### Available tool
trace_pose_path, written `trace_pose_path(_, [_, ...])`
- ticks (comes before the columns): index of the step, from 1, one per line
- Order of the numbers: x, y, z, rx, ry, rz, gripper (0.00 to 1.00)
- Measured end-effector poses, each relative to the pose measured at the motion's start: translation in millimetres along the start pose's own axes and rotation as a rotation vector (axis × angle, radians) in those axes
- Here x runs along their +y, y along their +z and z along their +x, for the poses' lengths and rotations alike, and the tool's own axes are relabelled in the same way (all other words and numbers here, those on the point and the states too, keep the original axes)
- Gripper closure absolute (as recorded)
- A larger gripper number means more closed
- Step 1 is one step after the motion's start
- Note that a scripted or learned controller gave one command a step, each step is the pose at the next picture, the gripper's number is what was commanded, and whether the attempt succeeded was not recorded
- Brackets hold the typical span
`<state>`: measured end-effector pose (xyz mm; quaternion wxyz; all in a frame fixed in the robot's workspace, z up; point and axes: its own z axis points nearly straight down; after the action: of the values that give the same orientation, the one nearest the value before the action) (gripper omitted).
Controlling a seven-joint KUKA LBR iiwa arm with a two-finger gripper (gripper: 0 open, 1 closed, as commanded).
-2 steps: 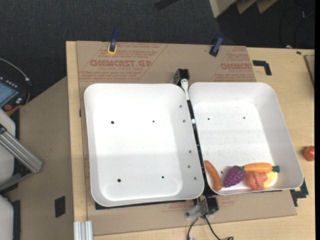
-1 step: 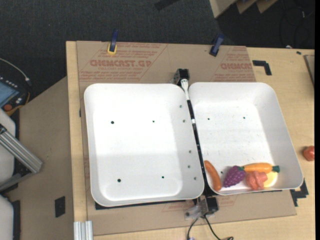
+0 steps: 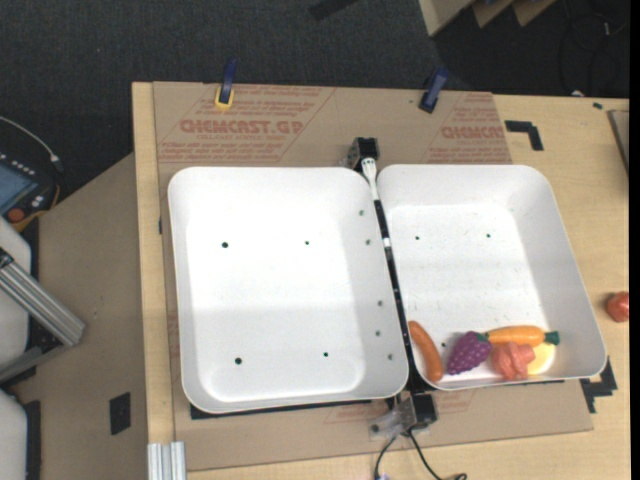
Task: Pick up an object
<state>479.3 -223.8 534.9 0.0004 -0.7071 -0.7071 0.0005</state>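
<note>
Barely started, by the look of it. All still down in the right bin (image 3: 562, 230), bunched in its near corner: an orange sausage-looking toy (image 3: 425, 351), purple grapes (image 3: 467, 352), a carrot (image 3: 520, 335) lying over a red piece (image 3: 510, 362) and a yellow piece (image 3: 542, 361) (too small to name those two). Also a small red thing (image 3: 618, 307) out on the table (image 3: 150, 268), just past that bin's right rim. Over in the left bin (image 3: 270, 268), just a few dark dots on the floor.

So, left to do: pretty much everything, meaning reach in, close on one toy, lift it clear.

As for the claw: can't tell whether open or closed, and certainly no toy seen gripped. Can't place the toys relative to the claw from this either. Best guess, given an arm coming in from the right: pile on the arm's own side, so a short reach. Probably easiest to go for the sausage toy, set slightly apart from the rest (grapes and carrot packed tight together).
</note>
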Motion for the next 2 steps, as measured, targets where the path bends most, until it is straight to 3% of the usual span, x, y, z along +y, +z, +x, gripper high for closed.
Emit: trace_pose_path(2, [0.1,-0.5,0.1,-0.001,-0.001,-0.001,1.0])
